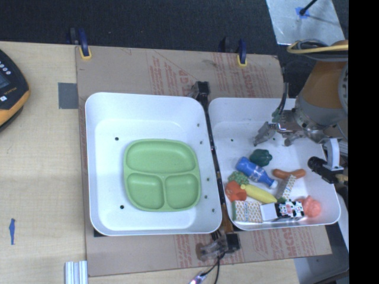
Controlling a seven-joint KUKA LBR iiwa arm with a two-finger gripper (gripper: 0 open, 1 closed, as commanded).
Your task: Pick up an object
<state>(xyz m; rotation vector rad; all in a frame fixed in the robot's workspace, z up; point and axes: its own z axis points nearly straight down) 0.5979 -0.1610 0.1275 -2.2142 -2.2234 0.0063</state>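
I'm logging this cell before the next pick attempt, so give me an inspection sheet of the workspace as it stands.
Surface: cardboard-covered bench bearing the left bin and the right bin, side by side.
Job's things: in the right bin's near half, a blue bottle, dark green toy, sausage, yellow piece, red piece, pink piece and small cartons, crowded together.
Clutter: green divided plate in the left bin.
Grippers: gripper over the right bin's far half, nothing between its fingers.
Cables: wires at the bench's near edge.
Surroundings: blue clamps at the far edge; yellow-and-black device at left.
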